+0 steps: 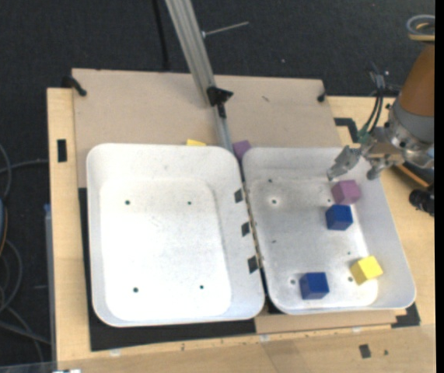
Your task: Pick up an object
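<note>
Purple block (347, 191) sits in the right bin (284, 231), toward its far right part, just beside the gripper (359, 164). I see two fingers spread apart above and slightly behind it, holding nothing. A blue block (339, 217) lies just near of the purple one, almost touching. I judge the purple block light, rigid and probably smooth; its flat opposite sides offer the grip. I would close across the left and right faces, since the blue neighbour crowds the near face.
</note>
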